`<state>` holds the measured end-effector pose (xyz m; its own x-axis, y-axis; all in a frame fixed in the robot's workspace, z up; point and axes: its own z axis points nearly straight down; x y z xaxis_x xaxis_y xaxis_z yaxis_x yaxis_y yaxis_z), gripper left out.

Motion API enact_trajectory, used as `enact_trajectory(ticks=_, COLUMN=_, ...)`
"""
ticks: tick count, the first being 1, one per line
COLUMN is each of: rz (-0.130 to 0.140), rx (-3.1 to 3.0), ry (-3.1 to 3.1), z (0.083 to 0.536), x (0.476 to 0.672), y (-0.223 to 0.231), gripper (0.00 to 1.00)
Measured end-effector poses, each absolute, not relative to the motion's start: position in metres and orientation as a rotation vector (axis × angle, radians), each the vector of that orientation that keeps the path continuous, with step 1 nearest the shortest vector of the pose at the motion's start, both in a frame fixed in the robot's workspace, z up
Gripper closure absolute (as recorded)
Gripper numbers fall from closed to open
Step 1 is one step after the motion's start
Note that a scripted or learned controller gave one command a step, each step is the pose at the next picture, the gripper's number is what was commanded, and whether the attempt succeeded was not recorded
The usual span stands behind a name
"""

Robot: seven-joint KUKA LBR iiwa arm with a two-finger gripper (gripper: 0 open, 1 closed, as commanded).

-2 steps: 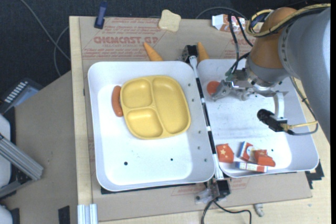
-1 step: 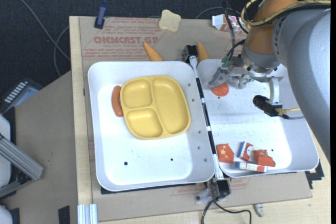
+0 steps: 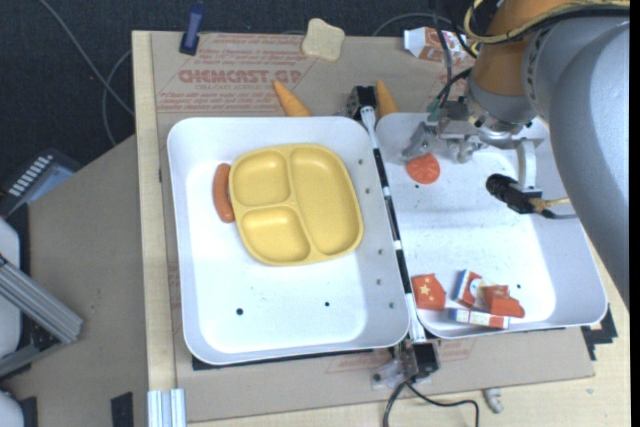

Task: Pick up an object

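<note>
Dark carpet surrounds a cardboard-topped bench (image 3: 100,245) on which two white bins sit side by side. At the far end of the right bin (image 3: 560,265) the gripper (image 3: 443,141) is placed just above a small red round object (image 3: 423,169); whether its fingers are spread or closed cannot be told, the wrist covering them. Being round and close to the bin wall, the object could be nudged aside and the grasp missed. Small red-and-white packets (image 3: 470,297) are seen at the near edge, their print unreadable.
</note>
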<state>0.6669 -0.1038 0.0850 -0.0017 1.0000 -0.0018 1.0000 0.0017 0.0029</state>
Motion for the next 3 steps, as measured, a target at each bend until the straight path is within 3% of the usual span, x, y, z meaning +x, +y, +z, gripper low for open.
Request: enact_trajectory(ticks=3, rz=-0.002, rx=2.22, ry=2.222, z=0.085, x=0.6666, y=-0.0939, gripper=0.0)
